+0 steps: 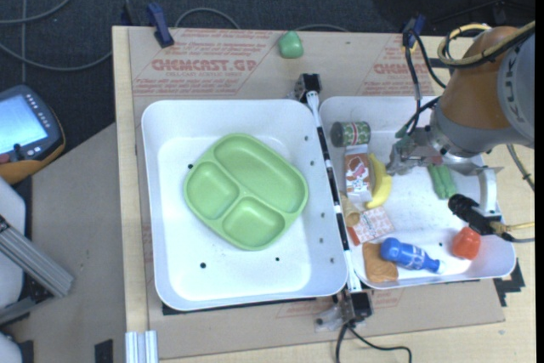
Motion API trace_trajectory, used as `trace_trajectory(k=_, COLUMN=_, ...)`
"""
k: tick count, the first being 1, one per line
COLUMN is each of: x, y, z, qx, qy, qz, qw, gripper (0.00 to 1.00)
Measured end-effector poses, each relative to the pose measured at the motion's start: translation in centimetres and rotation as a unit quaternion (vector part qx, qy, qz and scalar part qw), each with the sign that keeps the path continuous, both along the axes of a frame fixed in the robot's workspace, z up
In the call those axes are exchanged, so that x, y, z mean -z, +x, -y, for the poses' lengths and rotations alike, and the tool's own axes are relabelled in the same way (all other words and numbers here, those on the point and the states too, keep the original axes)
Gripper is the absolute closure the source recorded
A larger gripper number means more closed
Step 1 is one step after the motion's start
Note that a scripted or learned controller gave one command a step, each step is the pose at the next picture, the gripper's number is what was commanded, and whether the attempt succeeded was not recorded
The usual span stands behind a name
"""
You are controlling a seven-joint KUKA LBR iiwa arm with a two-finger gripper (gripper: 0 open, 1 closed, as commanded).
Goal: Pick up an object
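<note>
Banana (380, 190) sits just left of and below your pincer (408, 159), touching nothing of it as far as you can see, so the pick isn't done yet; everything is left to do. Can't tell the pincer's state from here. Count around it: one can (351, 133) up-left, one green piece (442, 181) right, one blue bottle (408, 255) below, one red thing (466, 243) lower right, one green tray (246, 191) far left.

The arm (497, 89) runs off the right edge and covers part of the right bin (476, 272); the green object (441, 181) beneath it is half hidden.
</note>
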State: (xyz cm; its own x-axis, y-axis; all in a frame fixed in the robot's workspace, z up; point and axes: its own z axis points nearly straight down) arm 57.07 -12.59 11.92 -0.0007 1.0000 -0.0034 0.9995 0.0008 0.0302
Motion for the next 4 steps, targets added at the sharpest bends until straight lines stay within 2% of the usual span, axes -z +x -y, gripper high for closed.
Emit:
trace_trajectory(k=1, x=0.1, y=0.0, z=0.0, qx=0.000, qy=0.0003, qz=-0.001, qw=1.0000, gripper=0.00)
trace_trajectory(k=2, x=3.4, y=-0.4, z=-0.7, qx=0.002, qy=-0.0031, qz=-0.012, qw=0.9999, gripper=0.00)
trace_trajectory(k=3, x=2.3, y=-0.5, z=-0.9, qx=0.002, qy=-0.0005, qz=-0.013, qw=0.9999, gripper=1.00)
trace_trajectory(k=4, x=-7.1, y=1.6, z=-8.3, qx=-0.004, qy=0.0024, qz=-0.010, qw=0.9999, gripper=1.00)
